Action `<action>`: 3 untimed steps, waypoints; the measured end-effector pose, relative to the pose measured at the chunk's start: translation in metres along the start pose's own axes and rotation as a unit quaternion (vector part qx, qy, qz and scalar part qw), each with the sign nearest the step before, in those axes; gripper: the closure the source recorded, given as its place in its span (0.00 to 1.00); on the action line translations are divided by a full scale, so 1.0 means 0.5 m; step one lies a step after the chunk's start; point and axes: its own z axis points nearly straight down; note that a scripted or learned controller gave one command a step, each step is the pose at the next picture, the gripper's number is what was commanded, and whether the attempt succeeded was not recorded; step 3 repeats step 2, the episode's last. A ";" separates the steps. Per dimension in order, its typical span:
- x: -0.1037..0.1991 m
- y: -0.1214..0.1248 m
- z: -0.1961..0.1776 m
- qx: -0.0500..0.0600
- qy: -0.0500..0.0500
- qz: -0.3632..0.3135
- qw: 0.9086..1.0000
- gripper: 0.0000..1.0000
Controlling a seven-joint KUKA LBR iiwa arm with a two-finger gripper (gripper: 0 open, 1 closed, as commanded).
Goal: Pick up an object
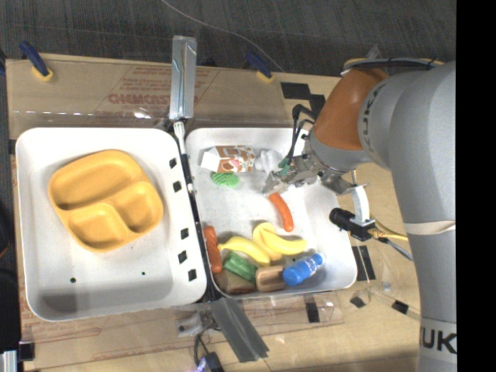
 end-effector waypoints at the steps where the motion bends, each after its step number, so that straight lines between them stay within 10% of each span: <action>1: 0.174 0.086 -0.185 -0.005 0.000 0.020 1.000 1.00; 3: 0.192 0.057 -0.165 0.001 0.000 0.146 0.989 1.00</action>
